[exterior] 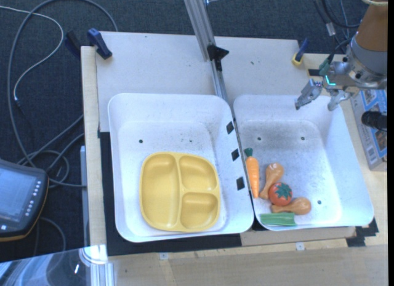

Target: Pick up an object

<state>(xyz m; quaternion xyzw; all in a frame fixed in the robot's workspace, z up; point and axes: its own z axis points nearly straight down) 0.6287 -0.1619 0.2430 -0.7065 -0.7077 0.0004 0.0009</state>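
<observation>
The right white bin (335,155) holds a cluster of toy foods at its front left: an orange carrot (252,176), a red tomato (281,193), a tan squash-like piece (271,176), another tan piece (297,205) and a green pod (277,219). My gripper (320,97) hangs over the far right rim of that bin, well behind and to the right of the cluster. Its two grey fingers (306,96) are spread apart with nothing between them.
The left white bin (126,119) holds a yellow divided plate (180,190). A metal post (200,14) rises between the bins at the back. Blue clamps (98,42) sit at the bench's back corners, and cables lie on the floor at left.
</observation>
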